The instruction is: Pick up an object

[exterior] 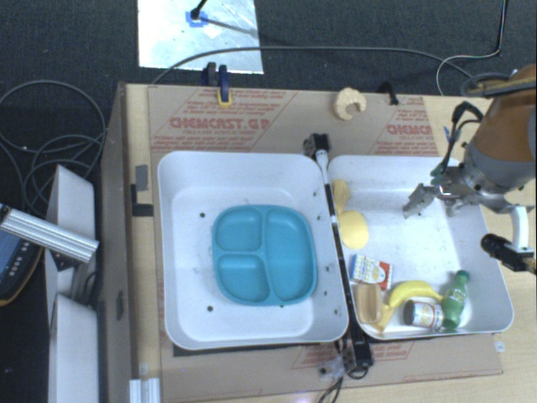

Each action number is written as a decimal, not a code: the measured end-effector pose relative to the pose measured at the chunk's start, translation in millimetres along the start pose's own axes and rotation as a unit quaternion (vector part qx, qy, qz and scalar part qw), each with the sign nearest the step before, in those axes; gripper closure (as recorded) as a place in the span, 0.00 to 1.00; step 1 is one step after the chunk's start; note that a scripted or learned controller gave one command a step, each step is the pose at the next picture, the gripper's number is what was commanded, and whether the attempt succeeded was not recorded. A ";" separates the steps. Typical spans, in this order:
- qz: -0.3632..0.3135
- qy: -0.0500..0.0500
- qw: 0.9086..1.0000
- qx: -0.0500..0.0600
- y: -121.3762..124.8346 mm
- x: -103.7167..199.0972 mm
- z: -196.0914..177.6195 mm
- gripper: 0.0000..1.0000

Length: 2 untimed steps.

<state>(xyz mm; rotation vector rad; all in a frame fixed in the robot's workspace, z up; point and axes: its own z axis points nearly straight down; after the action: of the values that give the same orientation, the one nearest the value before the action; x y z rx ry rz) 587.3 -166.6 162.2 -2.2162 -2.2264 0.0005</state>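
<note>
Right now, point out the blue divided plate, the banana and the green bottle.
blue divided plate [264,254]: camera view, on the ridge between its compartments.
banana [409,292]: camera view, on the middle of its curved yellow body.
green bottle [455,299]: camera view, on its green body below the cap.

A divided plate [263,254] lies in the left bin [180,191]; the right bin [495,309] holds a banana [409,293], a bottle [454,299] and a carton [369,269] at its near end.

This is a robotics lab. Loose cables [33,154] trail over dark carpet [67,32] around a desk [252,124] bearing two white bins [180,175]. A clamp [221,82] grips the desk's edge.
</note>
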 end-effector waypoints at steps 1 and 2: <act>0.002 -0.001 1.000 -0.001 26.3 -40.6 48.8 0.00; 0.001 -0.001 1.000 -0.003 27.7 -40.8 37.2 1.00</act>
<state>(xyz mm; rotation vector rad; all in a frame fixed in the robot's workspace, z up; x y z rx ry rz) 615.2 -207.3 124.9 -2.2229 -2.2280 -0.0028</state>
